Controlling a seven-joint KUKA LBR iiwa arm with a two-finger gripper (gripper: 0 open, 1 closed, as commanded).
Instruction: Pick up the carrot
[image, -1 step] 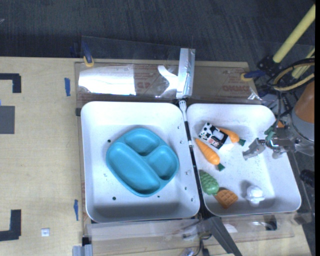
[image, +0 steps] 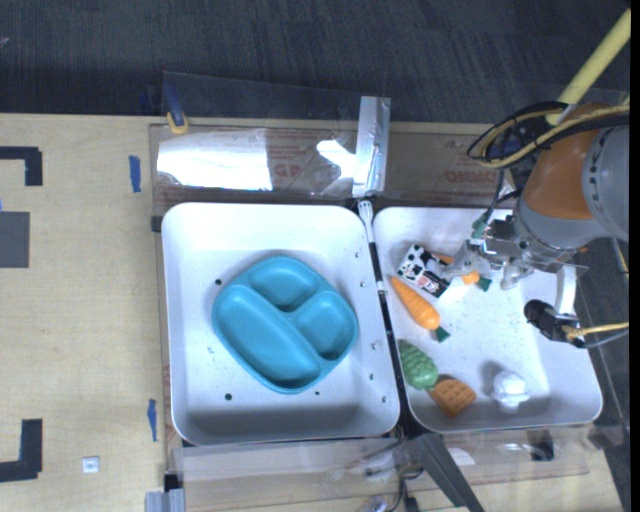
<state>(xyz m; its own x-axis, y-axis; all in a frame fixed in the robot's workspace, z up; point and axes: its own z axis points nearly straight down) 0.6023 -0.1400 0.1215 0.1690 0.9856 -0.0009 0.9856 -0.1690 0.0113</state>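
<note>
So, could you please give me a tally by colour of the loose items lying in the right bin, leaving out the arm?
Orange: 2, the carrot and a waffle-like brown-orange piece
Green: 1, a leafy vegetable toy
Black and white: 1, a cow-patterned toy
White: 1, a small rounded item
Total: 5

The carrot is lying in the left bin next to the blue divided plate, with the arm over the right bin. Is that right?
Not quite. In the camera view the carrot lies in the right bin, near its left wall. The blue divided plate sits in the left bin. The arm is over the right bin, as stated.
</note>
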